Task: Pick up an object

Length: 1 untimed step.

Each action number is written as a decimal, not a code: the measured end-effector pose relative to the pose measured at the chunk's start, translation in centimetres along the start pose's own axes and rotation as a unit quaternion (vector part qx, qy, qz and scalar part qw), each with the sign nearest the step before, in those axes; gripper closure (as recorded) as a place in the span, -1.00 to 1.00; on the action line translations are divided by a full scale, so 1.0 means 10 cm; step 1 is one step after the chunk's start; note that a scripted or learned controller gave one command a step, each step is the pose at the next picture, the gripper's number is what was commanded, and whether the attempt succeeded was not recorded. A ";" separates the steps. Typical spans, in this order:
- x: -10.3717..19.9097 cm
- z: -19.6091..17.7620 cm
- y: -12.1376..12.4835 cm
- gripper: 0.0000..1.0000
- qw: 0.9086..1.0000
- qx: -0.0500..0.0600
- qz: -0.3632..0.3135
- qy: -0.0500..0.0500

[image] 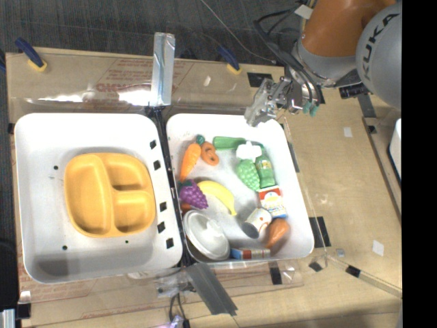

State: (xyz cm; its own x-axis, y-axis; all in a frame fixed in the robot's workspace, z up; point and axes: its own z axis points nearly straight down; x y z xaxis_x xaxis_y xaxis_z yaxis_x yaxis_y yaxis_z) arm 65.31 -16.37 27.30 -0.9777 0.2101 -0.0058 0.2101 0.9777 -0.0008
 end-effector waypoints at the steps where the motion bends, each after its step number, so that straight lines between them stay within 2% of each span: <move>1: 0.71 1.01 -0.11 1.00 0.998 -0.001 -0.062 0.007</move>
